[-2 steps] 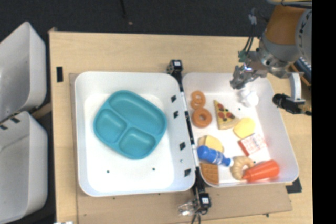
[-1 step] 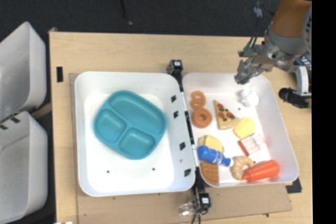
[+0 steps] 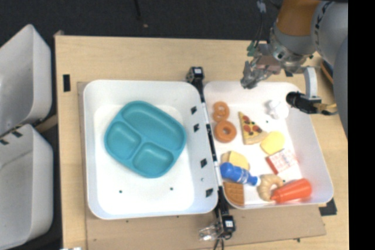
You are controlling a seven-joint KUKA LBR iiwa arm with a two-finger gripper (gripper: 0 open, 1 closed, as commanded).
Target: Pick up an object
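Observation:
My gripper (image 3: 250,80) hangs over the far rim of the right bin (image 3: 316,143), with nothing visibly between its fingertips. Below it in that bin lie several toy foods. A small orange ring (image 3: 220,109) and a larger donut (image 3: 225,131) sit nearest the divider. A pizza slice (image 3: 251,127) lies beside them, and a small white piece (image 3: 272,107) is farther right. Toward the front are a yellow wedge (image 3: 272,142), a red-and-white box (image 3: 282,161), a blue bottle (image 3: 237,174), a waffle (image 3: 234,192) and an orange carrot (image 3: 291,191).
The left bin (image 3: 99,184) holds a teal divided plate (image 3: 145,138). Black clips line the ridge between the two bins (image 3: 205,137). The grey arm with its orange band (image 3: 304,3) comes in from the upper right.

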